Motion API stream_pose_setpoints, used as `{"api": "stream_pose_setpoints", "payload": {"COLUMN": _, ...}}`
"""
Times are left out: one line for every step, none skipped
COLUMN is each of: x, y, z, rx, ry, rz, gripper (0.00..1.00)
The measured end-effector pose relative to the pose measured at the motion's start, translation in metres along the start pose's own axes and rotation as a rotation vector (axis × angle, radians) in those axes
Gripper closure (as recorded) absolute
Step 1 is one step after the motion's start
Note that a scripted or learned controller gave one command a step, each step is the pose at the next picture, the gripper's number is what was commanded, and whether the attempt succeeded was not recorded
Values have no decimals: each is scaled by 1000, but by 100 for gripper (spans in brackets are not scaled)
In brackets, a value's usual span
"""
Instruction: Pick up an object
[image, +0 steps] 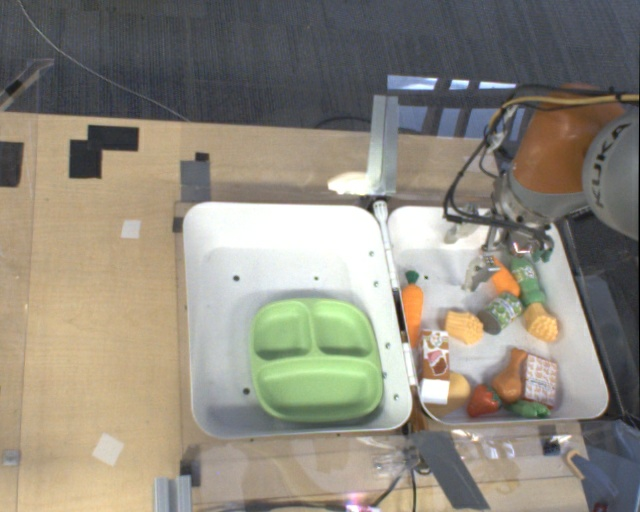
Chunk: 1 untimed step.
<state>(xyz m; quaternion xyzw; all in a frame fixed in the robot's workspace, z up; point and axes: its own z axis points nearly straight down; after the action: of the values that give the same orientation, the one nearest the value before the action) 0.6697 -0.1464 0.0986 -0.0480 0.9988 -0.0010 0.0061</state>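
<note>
Toys fill the right bin (592, 385), and one of them is what the arm (560, 150) has to lift. The gripper (487, 270) hangs low over the far part of this bin, and its jaws look a little spread, with nothing between them. Just beside the gripper, toward the near wall of the bin, lie an orange piece (505, 282) and a green piece (527, 282); the aim is probably one of these, because they are the closest things under the wrist.

The other toys sit in a loose heap nearer to the front wall of the bin: a carrot (412, 310) along the left wall, a yellow corn piece (463, 327), a grey can (501, 312), a second yellow piece (541, 322), a small carton (435, 352), a red tomato (484, 401) and a checked box (539, 378). They touch each other in many places, so a grasp there may push a neighbour aside. The far part of the bin, around the gripper, has more free floor, which is likely the reason for the descent there.

The left bin (215, 260), beside the right bin, carries a green tray (315, 360) with three compartments; it lies flat, with nothing in it.

The carton and the checked box have printed faces, but the print is too small to read. No brand can be made out on the arm either.
</note>
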Motion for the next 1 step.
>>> {"api": "stream_pose_setpoints", "payload": {"x": 5, "y": -38, "z": 11, "rx": -1, "ry": 6, "rz": 68, "gripper": 0}}
